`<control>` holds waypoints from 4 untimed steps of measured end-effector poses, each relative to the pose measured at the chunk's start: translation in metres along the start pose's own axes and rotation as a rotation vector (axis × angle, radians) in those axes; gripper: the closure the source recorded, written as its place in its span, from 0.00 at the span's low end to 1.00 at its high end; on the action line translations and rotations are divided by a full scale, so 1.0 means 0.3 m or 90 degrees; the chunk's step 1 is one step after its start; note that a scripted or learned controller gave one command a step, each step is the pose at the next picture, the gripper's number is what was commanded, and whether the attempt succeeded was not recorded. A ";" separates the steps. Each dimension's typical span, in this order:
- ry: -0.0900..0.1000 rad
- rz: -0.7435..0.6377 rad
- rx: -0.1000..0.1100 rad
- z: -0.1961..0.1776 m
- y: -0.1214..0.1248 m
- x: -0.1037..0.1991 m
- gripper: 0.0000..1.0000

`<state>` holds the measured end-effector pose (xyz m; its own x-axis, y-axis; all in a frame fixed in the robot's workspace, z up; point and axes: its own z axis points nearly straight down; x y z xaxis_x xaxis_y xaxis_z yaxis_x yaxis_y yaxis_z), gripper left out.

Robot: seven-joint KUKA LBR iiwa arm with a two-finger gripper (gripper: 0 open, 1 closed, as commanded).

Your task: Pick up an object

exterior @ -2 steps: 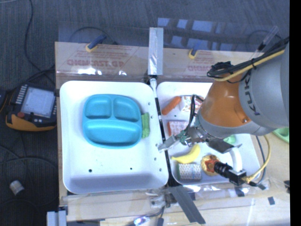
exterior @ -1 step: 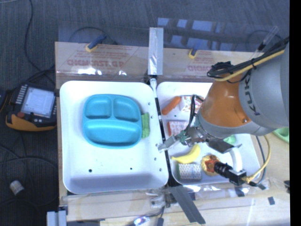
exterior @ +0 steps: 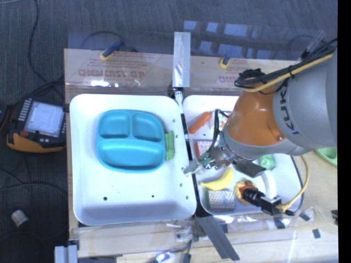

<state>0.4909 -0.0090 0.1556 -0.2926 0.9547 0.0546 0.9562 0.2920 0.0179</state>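
Banana (exterior: 218,179) sits low in the right bin (exterior: 296,171), just above a grey mesh block (exterior: 221,200), directly under the wrist. Gripper (exterior: 211,160) is down in that bin near the divider, just above the banana; whether it's wide or narrow, can't tell. Looks like approach step, nothing visibly held. Next: confirm alignment over 1 object, descend, close.

Plastics, foil and carpet under the arm

The two shallow white plastic bins (exterior: 88,201) looked smooth and faintly glossy, as did the divided turquoise plastic plate (exterior: 130,140). The small yellow banana-shaped toy (exterior: 218,181) appeared smooth plastic. A silvery foil-like strip (exterior: 181,59) shone. The dark grey carpet floor (exterior: 55,15) looked matt and ribbed.
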 end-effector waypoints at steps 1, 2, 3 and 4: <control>0.003 -0.002 0.000 -0.032 0.004 0.012 1.00; -0.037 -0.019 0.013 -0.337 0.083 -0.275 1.00; -0.036 -0.019 0.014 -0.336 0.083 -0.274 0.00; -0.037 -0.017 0.014 -0.125 0.362 -0.427 0.00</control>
<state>0.6321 -0.1017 0.1880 -0.3179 0.9481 -0.0038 0.9481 0.3179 -0.0035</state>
